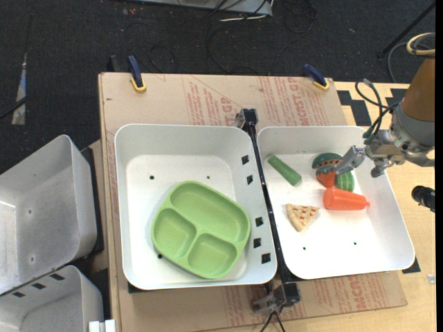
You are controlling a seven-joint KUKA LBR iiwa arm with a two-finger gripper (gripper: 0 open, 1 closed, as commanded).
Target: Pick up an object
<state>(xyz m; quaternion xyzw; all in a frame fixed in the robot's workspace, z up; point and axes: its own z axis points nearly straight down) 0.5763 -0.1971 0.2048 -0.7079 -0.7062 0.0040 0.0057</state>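
On the bench: we see two shallow white bins side by side on a cardboard-covered board [208,92], which is clipped down at its far edge by two clamps with yellow and blue handles [136,73].
Left bin [138,144]: we find one green divided plate [200,229] with three compartments, lying flat toward the near side.
Right bin [387,247]: we count a small cluster of toy foods, all in the far half.
Green stick: a green cucumber-like piece [284,169] lies at a slant near the divider, apart from the other items.
Pizza slice: a tan toy pizza wedge [302,216] lies near the middle of the bin, just beside the carrot but not touching it as far as we can tell.
Carrot: an orange toy carrot [345,199] lies on its side, with a green piece [345,182] touching its far edge.
Watermelon slice: a red and green toy watermelon piece [324,162] sits just beyond the carrot, close to the fingertips.
Arm: we see the grey arm with its orange band [421,99] reaching in from the right, over the right bin's far right corner.
Gripper [354,159]: it hangs low over the watermelon and carrot cluster; we cannot tell how its grip is set or whether it touches anything.
Divider: a black strip [263,199] runs between the two bins.
Off the bench: we note other white bins [41,206] at the left, on the dark floor.
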